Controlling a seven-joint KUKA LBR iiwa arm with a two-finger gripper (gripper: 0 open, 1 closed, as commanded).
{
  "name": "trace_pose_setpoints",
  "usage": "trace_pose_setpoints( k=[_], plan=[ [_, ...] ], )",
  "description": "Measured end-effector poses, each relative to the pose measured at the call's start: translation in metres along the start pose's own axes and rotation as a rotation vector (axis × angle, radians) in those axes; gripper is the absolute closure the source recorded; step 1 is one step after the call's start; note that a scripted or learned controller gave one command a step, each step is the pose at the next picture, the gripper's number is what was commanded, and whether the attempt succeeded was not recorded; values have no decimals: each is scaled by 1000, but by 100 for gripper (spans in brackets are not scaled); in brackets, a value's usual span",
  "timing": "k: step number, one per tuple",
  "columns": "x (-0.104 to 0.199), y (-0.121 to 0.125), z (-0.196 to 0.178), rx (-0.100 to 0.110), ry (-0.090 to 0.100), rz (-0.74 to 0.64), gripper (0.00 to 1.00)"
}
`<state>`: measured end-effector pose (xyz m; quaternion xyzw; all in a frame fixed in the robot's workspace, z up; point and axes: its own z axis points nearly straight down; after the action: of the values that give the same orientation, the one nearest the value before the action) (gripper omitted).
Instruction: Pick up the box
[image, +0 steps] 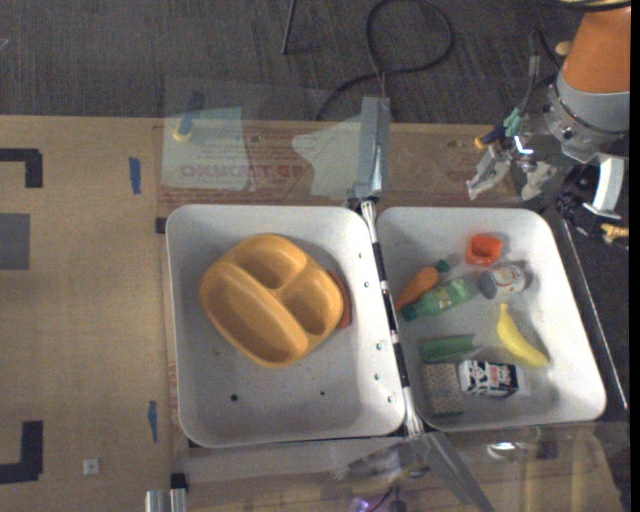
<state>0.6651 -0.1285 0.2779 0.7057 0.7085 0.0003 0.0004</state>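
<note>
A small white box with dark print (490, 378) lies on its side near the front of the right bin (570, 300). A speckled grey packet (440, 385) touches its left end. My gripper (510, 176) hangs above the bench just past the right bin's far edge, well away from the box. Its fingers are spread apart and open, with nothing between them.
The right bin also holds an orange cup (485, 248), a carrot (420, 285), a green bottle (438, 298), a grey can (503, 280), a banana (520, 338) and a green strip (448, 347). A yellow divided plate (272, 298) sits in the left bin (200, 400).
</note>
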Motion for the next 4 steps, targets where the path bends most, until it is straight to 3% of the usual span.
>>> trace_pose_setpoints(
  k=[1, 2, 3, 4],
  plan=[
    [-33, -70, 172, 3, 0, 356, 0],
    [-35, -70, 161, 0, 1, 361, 100],
    [-35, -70, 161, 1, 2, 361, 0],
    [-66, -59, -136, -1, -2, 433, 0]
  ],
)
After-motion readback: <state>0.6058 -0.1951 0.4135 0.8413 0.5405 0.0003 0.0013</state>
